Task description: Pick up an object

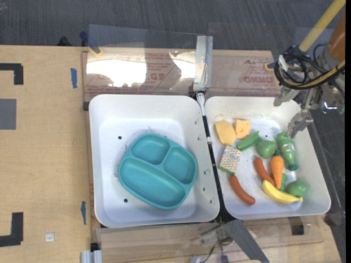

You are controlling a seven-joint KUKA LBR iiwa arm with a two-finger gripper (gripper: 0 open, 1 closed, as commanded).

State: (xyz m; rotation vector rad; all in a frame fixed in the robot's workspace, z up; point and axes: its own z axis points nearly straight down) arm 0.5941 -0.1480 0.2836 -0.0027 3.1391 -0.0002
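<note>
i see the gripper (299, 122) poised over the right bin (320, 163), fingers apparently apart and holding nothing, just above the green bottle (287, 151); a teal plate (158, 170) sits in the left bin (104, 147).

**Bright, even light with glare at the back**

The scene is well lit from above, and colours read clearly. A strong white glare lies on the clear plastic sheet (145, 64) behind the left bin (104, 114), washing out its print. Shadows are soft and short: a faint one hugs the teal plate (158, 170), and small ones sit under the toy food (258, 163). The picture is slightly soft overall, with fine detail smeared. The dark floor (164, 4) at the top is dim.
</note>
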